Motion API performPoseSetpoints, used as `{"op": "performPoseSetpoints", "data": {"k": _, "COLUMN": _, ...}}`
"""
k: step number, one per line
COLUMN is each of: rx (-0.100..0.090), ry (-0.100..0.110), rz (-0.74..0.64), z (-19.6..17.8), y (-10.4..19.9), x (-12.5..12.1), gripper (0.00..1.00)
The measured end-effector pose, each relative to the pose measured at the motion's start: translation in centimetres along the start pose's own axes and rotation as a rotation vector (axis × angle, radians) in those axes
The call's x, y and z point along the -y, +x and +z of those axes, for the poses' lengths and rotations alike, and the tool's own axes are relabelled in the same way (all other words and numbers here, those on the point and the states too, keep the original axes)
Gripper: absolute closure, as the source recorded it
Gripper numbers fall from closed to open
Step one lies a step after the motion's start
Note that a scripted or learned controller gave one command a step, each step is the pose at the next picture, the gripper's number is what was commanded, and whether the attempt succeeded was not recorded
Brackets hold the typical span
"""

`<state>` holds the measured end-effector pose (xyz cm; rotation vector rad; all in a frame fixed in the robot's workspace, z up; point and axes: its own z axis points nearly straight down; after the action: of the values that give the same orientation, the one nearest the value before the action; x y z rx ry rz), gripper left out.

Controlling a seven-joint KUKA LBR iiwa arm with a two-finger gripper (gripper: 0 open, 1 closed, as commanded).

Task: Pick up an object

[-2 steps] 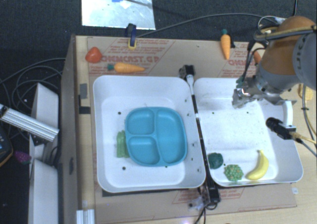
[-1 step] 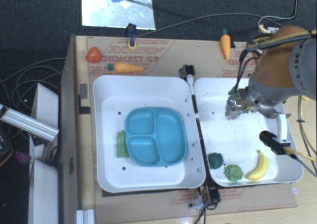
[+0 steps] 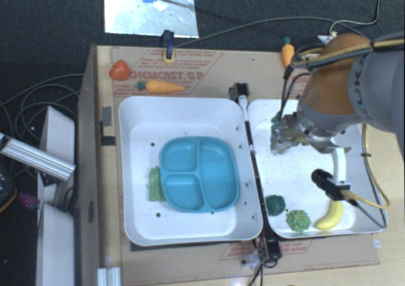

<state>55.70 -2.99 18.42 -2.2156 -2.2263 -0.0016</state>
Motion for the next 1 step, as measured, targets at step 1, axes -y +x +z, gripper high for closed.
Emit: {"op": "performPoseSetpoints", "data": {"k": 1, "rx": 0.002, "ry": -0.002, "rz": 0.000, "z": -3.65, "y": 0.03, "x": -1.93, "gripper": 1.00}}
